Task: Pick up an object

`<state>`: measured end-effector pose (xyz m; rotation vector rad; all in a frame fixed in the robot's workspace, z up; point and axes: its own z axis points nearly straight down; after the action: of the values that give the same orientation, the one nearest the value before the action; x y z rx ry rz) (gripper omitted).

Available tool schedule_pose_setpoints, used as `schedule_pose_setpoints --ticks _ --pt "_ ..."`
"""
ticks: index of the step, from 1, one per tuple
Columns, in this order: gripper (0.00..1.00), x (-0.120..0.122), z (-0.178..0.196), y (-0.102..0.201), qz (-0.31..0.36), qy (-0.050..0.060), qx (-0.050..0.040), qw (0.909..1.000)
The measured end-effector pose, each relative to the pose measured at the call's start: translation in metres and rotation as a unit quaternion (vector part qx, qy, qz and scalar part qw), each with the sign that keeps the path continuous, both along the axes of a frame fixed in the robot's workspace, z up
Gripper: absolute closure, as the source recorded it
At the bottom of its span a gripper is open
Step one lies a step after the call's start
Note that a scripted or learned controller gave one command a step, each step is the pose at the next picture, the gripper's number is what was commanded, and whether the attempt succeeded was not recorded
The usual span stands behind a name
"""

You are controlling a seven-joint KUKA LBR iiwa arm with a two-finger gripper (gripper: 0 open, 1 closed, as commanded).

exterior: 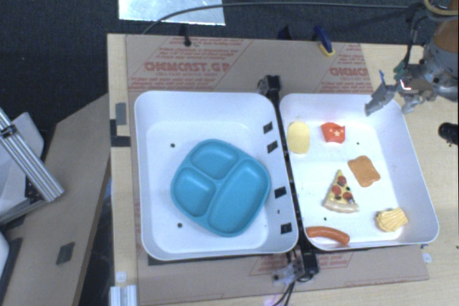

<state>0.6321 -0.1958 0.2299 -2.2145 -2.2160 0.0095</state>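
The gripper (393, 99) hangs over the right bin's (419, 175) far right corner, fingers spread and holding nothing. Toy food lies in that bin: a pizza slice (341, 193), sausage (328, 234), red piece (333, 132), yellow piece (298, 137), toast (364, 170) and crisp (391, 219). These look light, stiff and flat; take the pizza slice across its narrow sides. The board (186, 64) underneath reads CHEMCAST GP.
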Motion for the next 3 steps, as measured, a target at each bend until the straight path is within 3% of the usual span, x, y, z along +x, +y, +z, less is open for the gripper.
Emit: schedule_pose_setpoints --ticks 1,3 --pt "0.0 0.003 0.008 0.001 0.002 -0.006 -0.0014 1.0" --pt "0.0 0.011 -0.095 -0.009 0.001 -0.005 -0.0015 1.0"
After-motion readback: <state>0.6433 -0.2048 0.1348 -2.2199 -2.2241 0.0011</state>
